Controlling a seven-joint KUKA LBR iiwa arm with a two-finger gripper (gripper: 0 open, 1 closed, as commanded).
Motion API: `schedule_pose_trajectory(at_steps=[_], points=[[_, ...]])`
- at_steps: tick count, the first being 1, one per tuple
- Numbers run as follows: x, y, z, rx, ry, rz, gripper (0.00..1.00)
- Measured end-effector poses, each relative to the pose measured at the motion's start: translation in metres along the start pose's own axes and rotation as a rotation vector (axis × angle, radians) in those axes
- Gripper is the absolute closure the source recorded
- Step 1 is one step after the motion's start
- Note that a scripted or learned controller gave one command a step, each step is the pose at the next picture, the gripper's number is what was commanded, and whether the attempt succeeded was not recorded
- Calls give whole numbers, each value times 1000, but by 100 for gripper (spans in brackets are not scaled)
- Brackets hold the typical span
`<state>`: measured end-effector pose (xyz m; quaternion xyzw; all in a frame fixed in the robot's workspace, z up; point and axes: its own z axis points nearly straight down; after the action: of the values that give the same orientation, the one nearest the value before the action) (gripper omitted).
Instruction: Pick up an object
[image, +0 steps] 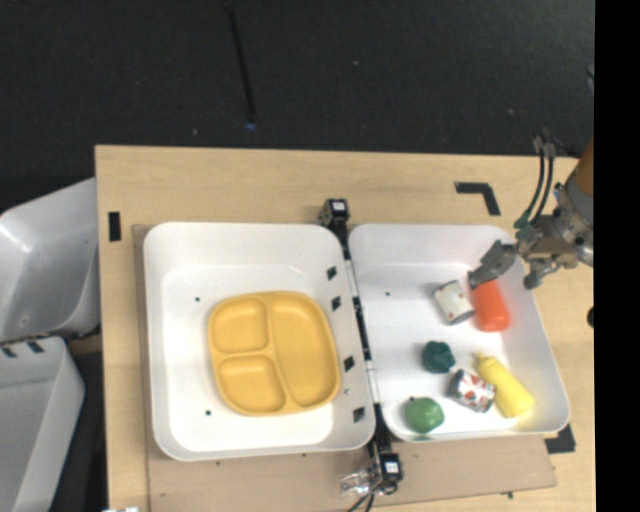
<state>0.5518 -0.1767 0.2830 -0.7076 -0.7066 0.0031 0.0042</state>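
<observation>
A: So, where is the tool right now?

B: It hangs over the upper right part of the right bin, reaching in from the right. Its two fingers are spread, with nothing between them.

A: What lies closest to it?

B: An orange object sits just below the tool, near the left finger's tip but apart from it. Just left of that lies a small grey-and-white block, touching or almost touching the orange piece; I cannot tell which.

A: And farther off?

B: Below the tool, toward the near edge of the bin, there is a dark green round object. Lower still lie a yellow bottle-shaped object and a small printed can, pressed side by side. A bright green round object rests lowest, left of the can.

A: Anything in the other bin?

B: Well to the tool's left, the left bin holds a yellow divided tray with three compartments. Both bins stand on the pale wooden surface.
</observation>
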Motion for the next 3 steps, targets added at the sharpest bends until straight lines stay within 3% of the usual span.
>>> schedule_pose_trajectory(at_steps=[1, 2, 3], points=[[0, 2, -6, -11, -3, -3, 0], [-2, 12, 47, -7, -3, -1, 0], [1, 3, 104, -5, -2, 0, 0]])
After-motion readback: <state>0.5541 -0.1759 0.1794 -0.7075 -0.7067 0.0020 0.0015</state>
